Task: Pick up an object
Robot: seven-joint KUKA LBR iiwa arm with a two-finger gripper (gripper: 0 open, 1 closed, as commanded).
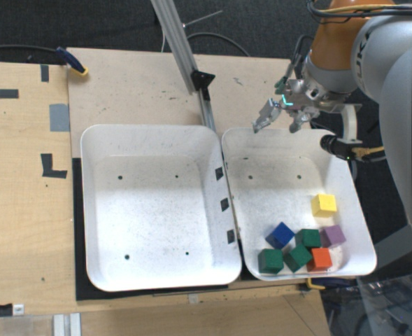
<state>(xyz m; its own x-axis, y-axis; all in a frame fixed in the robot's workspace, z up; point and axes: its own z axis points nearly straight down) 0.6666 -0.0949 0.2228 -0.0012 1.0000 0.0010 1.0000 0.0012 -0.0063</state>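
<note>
From the overhead camera, the pincer [281, 119] hangs above the far rim of the right bin [261, 166], its fingers [264, 122] spread apart with nothing between them. The blocks lie well apart from it, in the near right corner of that bin: a yellow block [325, 204] by itself, then a close cluster of a blue block [281, 234], three green blocks [296, 256], a purple block [334, 236] and an orange block [321, 258]. The left bin [150, 166] sits just beside, on the wooden bench [122, 82]. No brand, label or writing can be read anywhere.
</note>
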